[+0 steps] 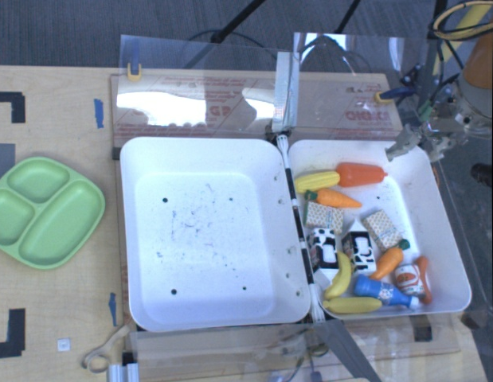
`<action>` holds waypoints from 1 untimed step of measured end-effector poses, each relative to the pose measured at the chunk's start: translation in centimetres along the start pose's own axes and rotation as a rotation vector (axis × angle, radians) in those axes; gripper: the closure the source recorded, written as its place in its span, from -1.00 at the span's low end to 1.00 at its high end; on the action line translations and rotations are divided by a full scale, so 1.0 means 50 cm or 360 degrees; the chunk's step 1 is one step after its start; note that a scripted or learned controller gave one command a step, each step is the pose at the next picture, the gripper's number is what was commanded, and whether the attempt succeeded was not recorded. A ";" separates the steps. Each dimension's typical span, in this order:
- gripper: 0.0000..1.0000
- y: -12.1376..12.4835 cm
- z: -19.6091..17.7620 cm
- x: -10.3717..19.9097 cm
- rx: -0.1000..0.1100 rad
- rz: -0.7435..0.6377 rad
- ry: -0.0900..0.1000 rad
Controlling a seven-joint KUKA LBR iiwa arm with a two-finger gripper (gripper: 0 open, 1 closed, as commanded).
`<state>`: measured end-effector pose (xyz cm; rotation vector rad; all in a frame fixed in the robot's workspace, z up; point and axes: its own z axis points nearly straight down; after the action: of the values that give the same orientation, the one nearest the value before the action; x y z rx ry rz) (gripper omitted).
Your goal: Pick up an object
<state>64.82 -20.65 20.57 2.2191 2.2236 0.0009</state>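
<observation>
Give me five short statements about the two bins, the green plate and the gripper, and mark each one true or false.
1. The toys all lie in the right bin. True.
2. The gripper holds a carrot. False: it hangs over the right bin's far right corner with no toy at its fingers.
3. The green divided plate sits inside the left bin. False: it rests on the bench, left of both bins.
4. The large orange carrot lies at the far end of the toy pile. True.
5. The blue bottle lies near the right bin's near edge. True.
</observation>
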 end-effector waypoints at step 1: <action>-1.00 0.031 0.216 -0.013 0.0021 -0.0570 0.0024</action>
<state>66.37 -21.31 9.75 1.7993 2.5996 0.0029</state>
